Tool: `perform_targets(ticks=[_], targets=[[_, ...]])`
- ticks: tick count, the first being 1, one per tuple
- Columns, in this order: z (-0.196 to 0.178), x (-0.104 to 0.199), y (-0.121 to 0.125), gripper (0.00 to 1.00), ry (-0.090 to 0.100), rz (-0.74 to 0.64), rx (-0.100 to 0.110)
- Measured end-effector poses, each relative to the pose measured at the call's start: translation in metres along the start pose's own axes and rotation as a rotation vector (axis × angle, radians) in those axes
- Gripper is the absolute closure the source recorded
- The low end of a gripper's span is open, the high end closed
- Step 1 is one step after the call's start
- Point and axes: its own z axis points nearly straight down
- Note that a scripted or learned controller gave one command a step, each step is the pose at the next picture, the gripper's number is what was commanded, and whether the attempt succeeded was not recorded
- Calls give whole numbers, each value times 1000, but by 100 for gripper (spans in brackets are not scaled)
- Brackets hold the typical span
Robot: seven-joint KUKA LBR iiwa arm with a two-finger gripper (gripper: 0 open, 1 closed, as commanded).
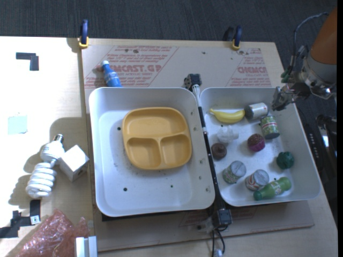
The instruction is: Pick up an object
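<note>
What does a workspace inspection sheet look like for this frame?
Surface: bench with printed board, two white bins side by side.
Job's things: right bin holds banana, cans, green bottle, other small items.
Clutter: yellow divided tray in left bin; blue bottle; bulb off-board.
Grippers: gripper over right bin's upper right edge, holding nothing visible.
Cables: near bench's front edge.
Surroundings: dark carpet.

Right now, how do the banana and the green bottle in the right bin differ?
The banana is yellow and curved; the green bottle is green and straight. The banana lies near the bin's far edge, the green bottle near its near edge. The banana sits beside a silver can, the green bottle beside a round tin. Both lie on their sides in the right bin.
</note>
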Motion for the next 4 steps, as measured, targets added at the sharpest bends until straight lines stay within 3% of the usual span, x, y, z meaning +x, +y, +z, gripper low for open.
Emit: perform_targets(ticks=[1,2,4], targets=[[0,0,0,0,0,1,0],[106,-37,38,0,-2,0,-16],[111,-37,44,0,5,-4,-19]])
